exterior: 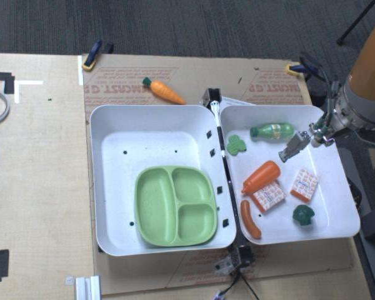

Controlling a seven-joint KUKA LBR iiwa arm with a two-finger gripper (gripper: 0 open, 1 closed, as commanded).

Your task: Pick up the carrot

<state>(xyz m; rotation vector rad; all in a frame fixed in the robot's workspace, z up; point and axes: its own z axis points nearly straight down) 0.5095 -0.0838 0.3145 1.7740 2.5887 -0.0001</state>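
Observation:
The carrot (164, 90), orange with a small green top, lies on the brown cardboard behind the left bin (112, 167), outside both bins. My gripper (291, 149) hangs over the upper right part of the right bin (337, 167), just below a green bottle (272, 130). It is far to the right of the carrot, and I see nothing held in it.
A green divided plate (175, 205) lies in the left bin. The right bin holds a green leafy piece (236, 145), an orange-red bottle (260, 175), two cracker packs (268, 197) (304, 185), a broccoli (303, 214) and a sausage (250, 219). Clamps hold the cardboard's back corners.

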